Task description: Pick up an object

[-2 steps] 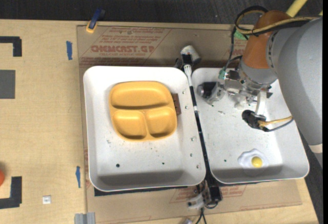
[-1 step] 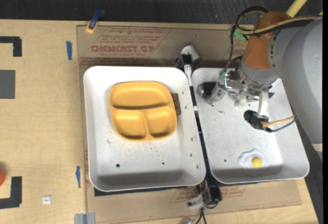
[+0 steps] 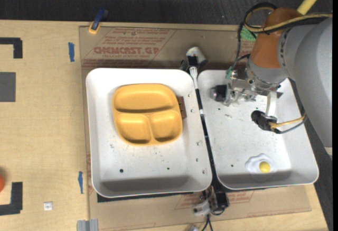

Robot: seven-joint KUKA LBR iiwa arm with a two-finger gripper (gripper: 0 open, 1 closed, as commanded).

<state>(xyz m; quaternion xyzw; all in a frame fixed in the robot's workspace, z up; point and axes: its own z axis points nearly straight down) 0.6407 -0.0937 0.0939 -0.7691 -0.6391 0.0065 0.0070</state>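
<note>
Metal two-finger gripper [image 3: 238,92], finger state impossible to tell, is hovering at the right white plastic bin's [image 3: 296,169] twelve o'clock, needing a descent toward the fried-egg toy [image 3: 260,164] at six.

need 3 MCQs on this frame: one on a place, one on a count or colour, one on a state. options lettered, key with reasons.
1. Where does the yellow divided tray lie?
A. in the left bin
B. in the right bin
C. on the cardboard beside the bins

2. How many compartments does that tray have?
A. two
B. three
C. five

3. Where is the tool?
A. over the left bin, above the tray
B. over the far part of the right bin, apart from the fried-egg toy
C. outside both bins

Key:
1 A: the tray rests on the left bin floor.
2 B: one long section at the far side and two smaller ones nearer the camera.
3 B: it hangs at the far end of the right bin, while the fried-egg toy sits near the front rim.
</note>
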